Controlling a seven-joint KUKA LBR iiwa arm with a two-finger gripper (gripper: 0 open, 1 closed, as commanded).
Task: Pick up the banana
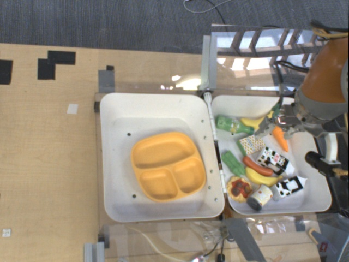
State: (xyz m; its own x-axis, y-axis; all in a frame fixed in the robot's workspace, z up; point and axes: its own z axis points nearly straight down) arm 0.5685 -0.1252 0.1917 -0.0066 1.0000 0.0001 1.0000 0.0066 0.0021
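Note:
Two yellow bananas lie in the right bin (319, 201). One banana (251, 123) rests at the back beside a green bottle (230, 125). The other banana (261, 177) lies nearer the front, under a red sausage (258, 166). My gripper (272, 122) hangs low over the back of the right bin, just right of the back banana and above an orange carrot (281, 139). The grey wrist and orange band rise to its right. I see nothing held in it.
The right bin also holds a green pickle (231, 161), a pizza slice (239, 187), a can (260, 197), a patterned card (251, 144) and two cow-patterned boxes (272, 159). In the left bin (117, 146) sits a yellow divided plate (168, 165).

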